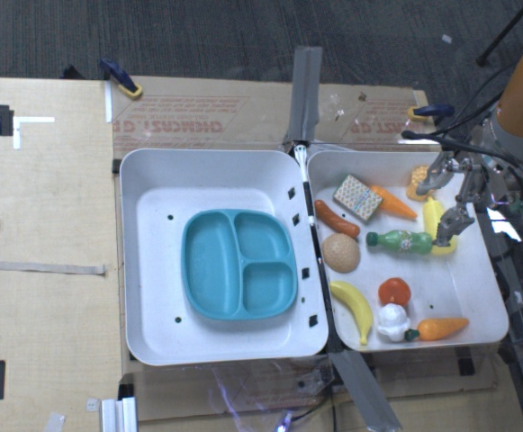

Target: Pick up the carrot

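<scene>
The gripper [447, 201] is hanging open and gripping nothing over the far right part of the right bin [477, 327], its fingers spread above a yellow piece. Two carrots are lying in this bin. The nearer carrot [394, 202] is sitting just left of the gripper, beside the cracker box [358, 197], its long axis slanting from far left to near right. The other carrot [441, 328] is resting well toward the near edge, lying almost left to right, orange with a green stub at its left end, beside a white item.
</scene>
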`<state>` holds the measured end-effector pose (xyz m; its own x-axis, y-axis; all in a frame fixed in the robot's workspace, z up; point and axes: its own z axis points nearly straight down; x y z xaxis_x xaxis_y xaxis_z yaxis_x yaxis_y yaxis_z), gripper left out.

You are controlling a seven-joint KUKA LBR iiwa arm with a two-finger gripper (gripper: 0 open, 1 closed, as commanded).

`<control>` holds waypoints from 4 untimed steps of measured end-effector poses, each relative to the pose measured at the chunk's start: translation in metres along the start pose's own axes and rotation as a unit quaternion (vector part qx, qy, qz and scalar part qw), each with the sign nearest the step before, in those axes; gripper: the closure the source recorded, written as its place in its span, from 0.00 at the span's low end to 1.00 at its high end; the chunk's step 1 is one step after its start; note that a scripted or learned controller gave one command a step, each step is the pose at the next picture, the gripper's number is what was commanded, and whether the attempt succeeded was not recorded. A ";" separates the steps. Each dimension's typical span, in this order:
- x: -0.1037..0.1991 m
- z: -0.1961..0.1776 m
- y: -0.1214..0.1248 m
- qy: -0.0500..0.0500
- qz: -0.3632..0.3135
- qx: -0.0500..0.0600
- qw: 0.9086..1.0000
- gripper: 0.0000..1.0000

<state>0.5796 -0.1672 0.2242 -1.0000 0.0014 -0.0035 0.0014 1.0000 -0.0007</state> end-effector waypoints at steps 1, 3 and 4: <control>-0.042 0.112 -0.043 -0.006 0.040 0.001 0.999 0.00; -0.051 0.119 0.028 -0.004 0.128 0.001 0.992 1.00; -0.051 0.119 0.028 -0.004 0.128 0.001 0.992 0.00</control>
<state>0.6315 -0.1390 0.1051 -0.9667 0.2558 -0.0115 0.2558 0.9667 0.0000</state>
